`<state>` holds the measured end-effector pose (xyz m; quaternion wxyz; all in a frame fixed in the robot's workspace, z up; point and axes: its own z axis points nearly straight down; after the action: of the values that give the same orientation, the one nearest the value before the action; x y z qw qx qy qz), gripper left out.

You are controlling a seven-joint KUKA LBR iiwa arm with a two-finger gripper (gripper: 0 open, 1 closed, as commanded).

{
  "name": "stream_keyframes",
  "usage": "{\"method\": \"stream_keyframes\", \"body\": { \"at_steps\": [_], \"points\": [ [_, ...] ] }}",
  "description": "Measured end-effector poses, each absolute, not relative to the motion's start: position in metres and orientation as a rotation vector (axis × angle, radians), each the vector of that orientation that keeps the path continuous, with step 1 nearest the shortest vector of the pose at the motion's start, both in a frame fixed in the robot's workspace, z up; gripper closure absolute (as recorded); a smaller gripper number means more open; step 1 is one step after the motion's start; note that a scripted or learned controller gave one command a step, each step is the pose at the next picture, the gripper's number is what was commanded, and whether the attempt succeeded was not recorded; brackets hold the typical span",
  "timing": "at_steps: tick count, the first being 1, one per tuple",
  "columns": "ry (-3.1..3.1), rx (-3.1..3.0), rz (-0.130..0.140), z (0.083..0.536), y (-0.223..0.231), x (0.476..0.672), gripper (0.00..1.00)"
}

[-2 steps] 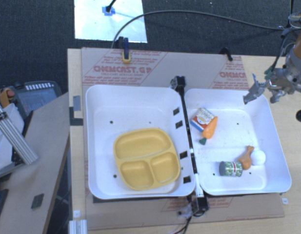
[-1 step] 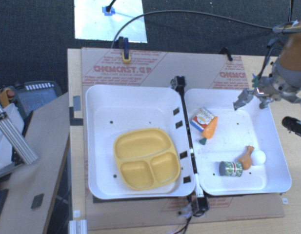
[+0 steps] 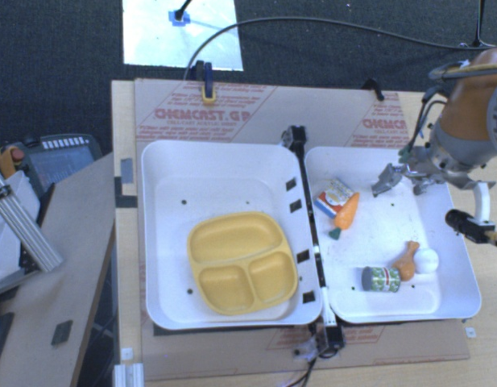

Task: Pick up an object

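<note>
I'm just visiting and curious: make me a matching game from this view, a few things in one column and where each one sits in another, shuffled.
Things:
1. yellow divided tray
2. toy carrot
3. small green can
4. gripper

Places:
A. right bin, near its front edge
B. left bin
C. over the right bin's far side
D. right bin, close to the divider between the bins

Pairs: 1-B, 2-D, 3-A, 4-C

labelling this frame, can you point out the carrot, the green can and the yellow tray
carrot [image 3: 347,210], camera view, middle of its orange body
green can [image 3: 381,279], camera view, side of the can lying down
yellow tray [image 3: 232,240], camera view, bare floor of its large compartment
</note>
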<state>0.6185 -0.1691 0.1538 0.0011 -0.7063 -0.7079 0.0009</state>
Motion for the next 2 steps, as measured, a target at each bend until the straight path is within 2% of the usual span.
{"method": "stream_keyframes", "body": {
  "at_steps": [1,2],
  "points": [
    [-2.221,-2.218,0.003,0.094,-0.174,0.613,0.0],
    [-2.227,-2.222,-0.003,0.109,-0.175,0.615,1.0]
  ]
}}
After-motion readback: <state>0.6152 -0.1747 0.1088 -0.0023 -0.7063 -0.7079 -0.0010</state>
